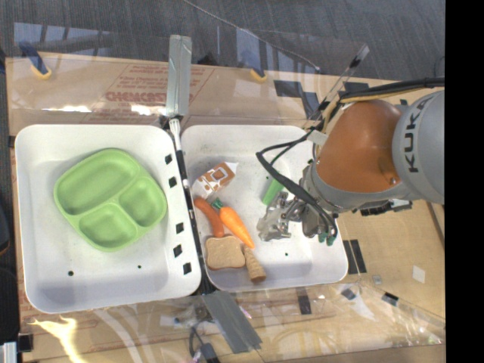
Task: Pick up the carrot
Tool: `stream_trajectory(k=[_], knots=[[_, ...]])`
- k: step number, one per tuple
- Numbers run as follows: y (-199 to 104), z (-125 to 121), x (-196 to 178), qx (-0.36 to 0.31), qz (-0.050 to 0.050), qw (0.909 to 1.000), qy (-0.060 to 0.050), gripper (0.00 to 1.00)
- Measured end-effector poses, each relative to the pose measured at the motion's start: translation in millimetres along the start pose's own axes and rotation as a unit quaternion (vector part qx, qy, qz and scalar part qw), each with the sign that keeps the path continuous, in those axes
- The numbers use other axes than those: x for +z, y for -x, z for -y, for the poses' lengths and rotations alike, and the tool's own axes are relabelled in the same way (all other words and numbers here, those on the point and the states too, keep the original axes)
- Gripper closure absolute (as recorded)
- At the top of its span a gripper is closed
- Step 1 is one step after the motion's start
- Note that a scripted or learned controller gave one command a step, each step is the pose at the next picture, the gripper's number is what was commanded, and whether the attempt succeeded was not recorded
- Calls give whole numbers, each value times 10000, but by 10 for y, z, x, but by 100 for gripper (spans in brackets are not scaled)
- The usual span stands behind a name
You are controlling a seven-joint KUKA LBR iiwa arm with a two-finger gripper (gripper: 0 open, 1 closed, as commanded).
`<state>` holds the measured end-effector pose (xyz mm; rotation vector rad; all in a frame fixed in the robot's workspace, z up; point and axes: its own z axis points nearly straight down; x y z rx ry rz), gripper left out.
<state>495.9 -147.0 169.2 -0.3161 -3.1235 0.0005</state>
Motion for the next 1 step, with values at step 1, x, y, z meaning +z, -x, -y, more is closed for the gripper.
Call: stream_trajectory(k=[1], knots=[[-255, -322, -175, 933, -1, 9956, 6, 100]])
